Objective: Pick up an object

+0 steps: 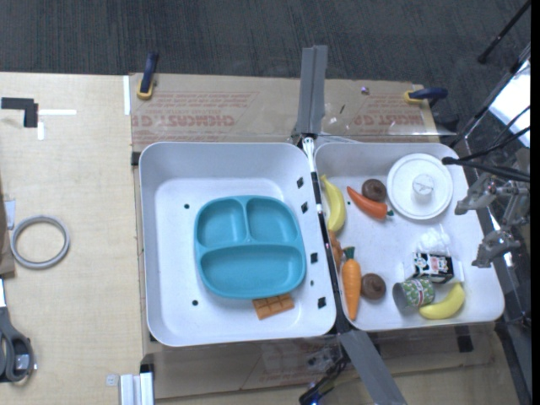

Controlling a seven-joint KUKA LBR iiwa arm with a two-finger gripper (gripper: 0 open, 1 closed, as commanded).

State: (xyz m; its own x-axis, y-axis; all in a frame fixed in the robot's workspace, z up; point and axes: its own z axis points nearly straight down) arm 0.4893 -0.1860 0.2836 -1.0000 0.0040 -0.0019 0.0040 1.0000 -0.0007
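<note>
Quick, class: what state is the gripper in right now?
Gripper: at the right bin's right edge; open or shut cannot be told.

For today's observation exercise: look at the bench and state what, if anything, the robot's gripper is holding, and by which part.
It cannot be told. The arm's end sits at the right bin's right rim, with nothing visibly between any fingers; the nearby banana lies in that bin.
</note>
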